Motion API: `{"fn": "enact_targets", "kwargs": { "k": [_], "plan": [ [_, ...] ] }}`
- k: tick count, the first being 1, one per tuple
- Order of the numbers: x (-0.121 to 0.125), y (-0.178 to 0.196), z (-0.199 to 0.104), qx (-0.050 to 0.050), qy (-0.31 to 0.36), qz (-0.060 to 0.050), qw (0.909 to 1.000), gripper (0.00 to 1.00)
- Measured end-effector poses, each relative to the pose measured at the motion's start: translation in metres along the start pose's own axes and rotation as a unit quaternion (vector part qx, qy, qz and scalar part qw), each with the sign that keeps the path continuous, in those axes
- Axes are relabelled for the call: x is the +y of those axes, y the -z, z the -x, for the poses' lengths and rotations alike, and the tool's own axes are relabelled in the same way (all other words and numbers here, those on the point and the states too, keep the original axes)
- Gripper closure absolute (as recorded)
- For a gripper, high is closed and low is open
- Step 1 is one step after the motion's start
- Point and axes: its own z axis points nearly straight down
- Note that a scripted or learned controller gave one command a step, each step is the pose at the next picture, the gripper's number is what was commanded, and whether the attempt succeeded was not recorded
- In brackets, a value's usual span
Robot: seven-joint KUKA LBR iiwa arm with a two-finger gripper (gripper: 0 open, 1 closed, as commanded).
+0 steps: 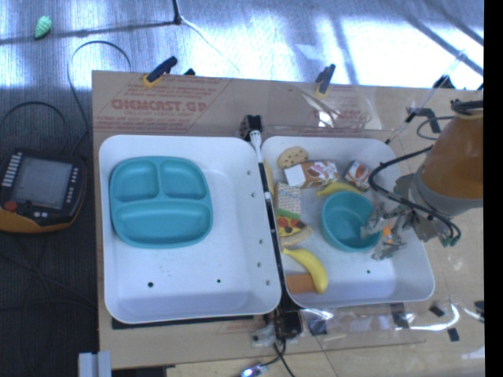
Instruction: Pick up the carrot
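Observation:
The carrot looks like an orange stub lying near the front wall of the right bin, partly covered by the lower end of a yellow banana. My gripper hangs low over the right side of that bin, against the right rim of a teal bowl. It is well to the right of the carrot. A small orange spot shows at the gripper's tip, and I cannot make out what it is. The grey arm with its orange band comes in from the right.
The right bin also holds a cookie, small food packets, a pizza slice and a striped card. A teal divided plate lies in the left bin. Cables trail around the wrist.

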Motion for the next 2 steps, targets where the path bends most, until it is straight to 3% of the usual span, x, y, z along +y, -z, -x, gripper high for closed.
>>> {"fn": "enact_targets", "kwargs": {
  "k": [1, 2],
  "plan": [
    [0.138, 0.074, 0.095, 0.005, 0.065, 0.011, 0.9978, 1.00],
    [0.047, 0.108, 0.109, 0.006, 0.239, 0.009, 0.9709, 1.00]
  ]
}}
